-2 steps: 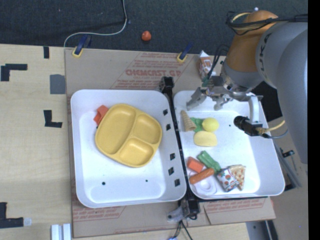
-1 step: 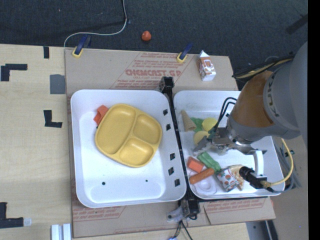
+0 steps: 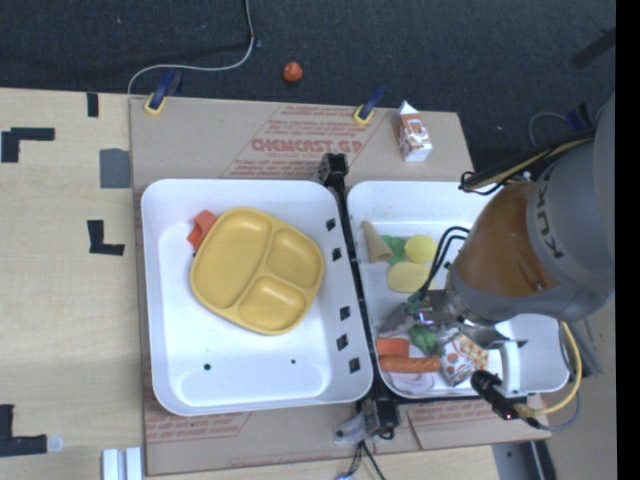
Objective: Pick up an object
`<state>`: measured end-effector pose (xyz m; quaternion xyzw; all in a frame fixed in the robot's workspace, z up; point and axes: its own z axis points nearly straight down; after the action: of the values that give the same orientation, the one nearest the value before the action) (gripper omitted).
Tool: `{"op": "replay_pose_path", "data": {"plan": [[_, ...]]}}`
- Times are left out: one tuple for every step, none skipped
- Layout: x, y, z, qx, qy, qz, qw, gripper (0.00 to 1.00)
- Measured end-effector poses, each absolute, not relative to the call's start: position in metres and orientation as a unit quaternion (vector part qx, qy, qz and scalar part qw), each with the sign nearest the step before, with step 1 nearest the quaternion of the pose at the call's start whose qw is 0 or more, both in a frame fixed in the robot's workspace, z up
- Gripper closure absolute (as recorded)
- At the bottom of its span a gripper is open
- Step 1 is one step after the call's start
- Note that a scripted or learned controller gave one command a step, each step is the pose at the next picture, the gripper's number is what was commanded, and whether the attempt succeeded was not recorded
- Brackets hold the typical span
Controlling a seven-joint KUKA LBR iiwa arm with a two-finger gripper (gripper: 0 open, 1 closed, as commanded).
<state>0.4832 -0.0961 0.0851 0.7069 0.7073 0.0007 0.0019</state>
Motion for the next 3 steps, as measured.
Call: {"op": "replay_pose_path", "data": {"plan": [[0.484, -0.099, 0.085, 0.706, 0.708, 0.0012, -0.001, 0.00], [0.499, -0.107, 0.085, 0.707, 0.707, 0.0000, -0.002, 0.00], [0.500, -0.107, 0.096, 0.707, 0.708, 0.0007, 0.000, 1.00]]}}
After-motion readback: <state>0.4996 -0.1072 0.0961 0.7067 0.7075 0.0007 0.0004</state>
